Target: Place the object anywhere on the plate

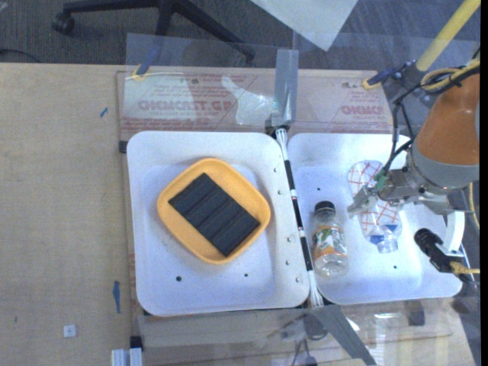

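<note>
Nearest the camera, along the bench's (pixel 53 204) front edge, sit the lower rims of two shallow white bins placed side by side. Inside the left bin (pixel 145 273), slightly toward its back-left, rests a yellow-orange plate (pixel 169 204) with rounded corners, and a dark ribbed rectangular pad (pixel 213 214) lies at an angle across its middle. Inside the right bin (pixel 305 158), close to the divider between the bins and toward the front edge, a small clear bottle (pixel 329 239) with a black cap lies on its side, its cap pointing to the bin's back edge. Further toward the right bin's right side lies a crumpled clear wrapper with a red lattice print (pixel 364 178), and beside it a second small clear plastic item with a blue patch (pixel 384 239), too blurred to name. Over that wrapper hovers the gripper (pixel 375 193) of the grey arm with its orange band (pixel 456 132), reaching in from the right; whether its jaws are parted or closed cannot be told, and nothing is visibly held. Judging by this, the pick step is in hand, with nothing yet on its way to the plate. Next would come a firm grasp on one item, a lift above the bin walls, travel across the divider, and a release over the plate
</note>
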Tool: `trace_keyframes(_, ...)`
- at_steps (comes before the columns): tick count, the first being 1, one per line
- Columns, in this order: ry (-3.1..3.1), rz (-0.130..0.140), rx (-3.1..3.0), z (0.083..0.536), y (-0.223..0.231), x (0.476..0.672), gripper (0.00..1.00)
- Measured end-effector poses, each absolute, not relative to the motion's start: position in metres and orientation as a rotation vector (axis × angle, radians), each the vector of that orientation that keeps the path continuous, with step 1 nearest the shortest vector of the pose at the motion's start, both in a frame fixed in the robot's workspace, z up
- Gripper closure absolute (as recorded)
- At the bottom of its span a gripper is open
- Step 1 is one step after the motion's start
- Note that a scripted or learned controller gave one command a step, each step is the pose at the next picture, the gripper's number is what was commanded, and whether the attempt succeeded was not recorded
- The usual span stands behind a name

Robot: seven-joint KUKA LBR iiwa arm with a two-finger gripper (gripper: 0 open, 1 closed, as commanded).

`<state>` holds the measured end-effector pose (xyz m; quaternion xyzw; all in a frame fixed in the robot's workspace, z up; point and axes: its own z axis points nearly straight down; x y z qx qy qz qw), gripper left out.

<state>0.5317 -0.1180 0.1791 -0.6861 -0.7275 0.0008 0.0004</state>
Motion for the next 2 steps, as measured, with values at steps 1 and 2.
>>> trace_keyframes(1, -2.285, 0.002, -2.155, 0.179, -0.118, 0.532, 0.0)
trace_keyframes(2, -2.575, 0.0, -1.806, 0.184, -0.155, 0.543, 0.0)
